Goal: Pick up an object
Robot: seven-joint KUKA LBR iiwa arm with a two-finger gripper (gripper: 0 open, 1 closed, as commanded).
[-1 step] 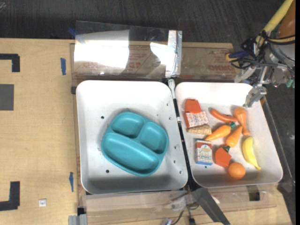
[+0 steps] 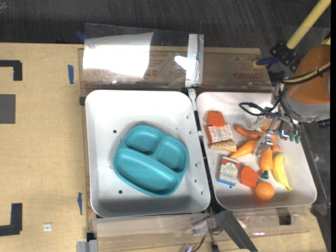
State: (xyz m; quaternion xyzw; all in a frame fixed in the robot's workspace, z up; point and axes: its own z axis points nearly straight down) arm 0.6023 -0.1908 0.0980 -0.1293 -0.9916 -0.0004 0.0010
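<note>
The left white bin (image 2: 100, 114) holds a teal divided tray (image 2: 150, 159), which lies tilted near its middle with three compartments. Behind both bins a clear plastic sheet (image 2: 118, 56) stands along the back edge, catching a bright glare, with a strip of silver tape (image 2: 195, 59) at its right end. The tan bench top (image 2: 39, 140) to the left carries black corner marks (image 2: 13, 70) and small bits of blue tape (image 2: 70, 73).
</note>
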